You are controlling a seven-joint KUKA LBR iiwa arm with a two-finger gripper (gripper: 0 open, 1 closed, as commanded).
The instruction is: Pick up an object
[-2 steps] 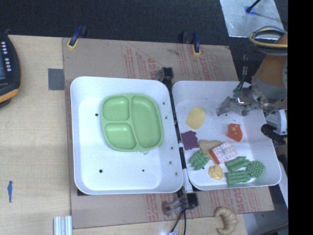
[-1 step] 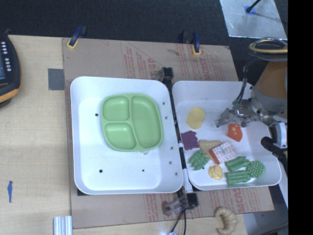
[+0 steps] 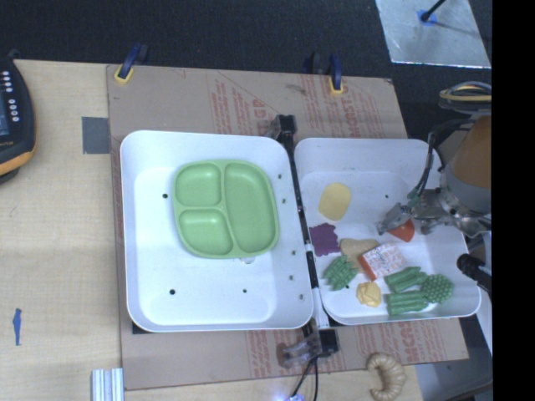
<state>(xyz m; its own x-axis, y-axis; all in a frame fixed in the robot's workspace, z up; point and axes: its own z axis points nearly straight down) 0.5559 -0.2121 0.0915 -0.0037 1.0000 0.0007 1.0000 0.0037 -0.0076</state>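
Note:
My gripper (image 3: 399, 221) hangs low over the right bin (image 3: 368, 161), near its right wall, with the grey arm and its orange band coming in from the right. A small red object (image 3: 404, 231) lies right under the gripper tip, partly covered by it. Whether it is held I cannot tell. Further left and nearer in the same bin lie a yellow round piece (image 3: 335, 200), a purple piece (image 3: 324, 239), a tan wedge (image 3: 358, 246), a red-and-white packet (image 3: 383, 261), a green leafy toy (image 3: 338, 272), a small yellow toy (image 3: 369, 293) and green vegetables (image 3: 410, 291).
The left bin (image 3: 150, 307) holds a green divided plate (image 3: 226, 208). A tan peanut-shaped item (image 3: 387, 374) lies on the bench in front of the bins. A control pendant (image 3: 12, 124) sits at the far left. Clamps (image 3: 335, 78) pin the cardboard's back edge.

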